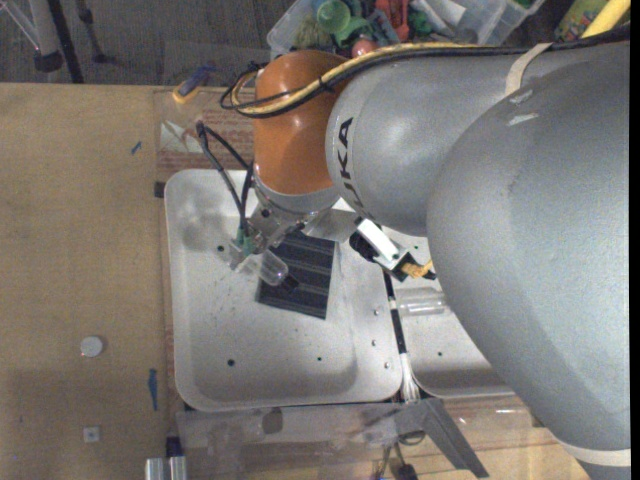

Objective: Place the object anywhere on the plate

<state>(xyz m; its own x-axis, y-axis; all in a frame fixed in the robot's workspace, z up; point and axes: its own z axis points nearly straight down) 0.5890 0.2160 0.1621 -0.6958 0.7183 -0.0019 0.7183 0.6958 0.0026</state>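
Note:
A dark ribbed rectangular plate (305, 276) lies flat in the middle of the left white bin (200, 368). My gripper (250, 249) hangs over the plate's upper left corner, under the orange wrist band. A small clear, glassy thing (271, 266) sits at the gripper's tip, right at the plate's left edge. Whether it is held or resting there I cannot tell, as the wrist hides much of it.
The big grey arm covers most of the right bin (445, 363), where a pale clear piece (420, 308) lies near the divider. A tub of colourful toys (400, 3) stands behind the bins. A small grey disc (91, 346) lies on the bench at left.

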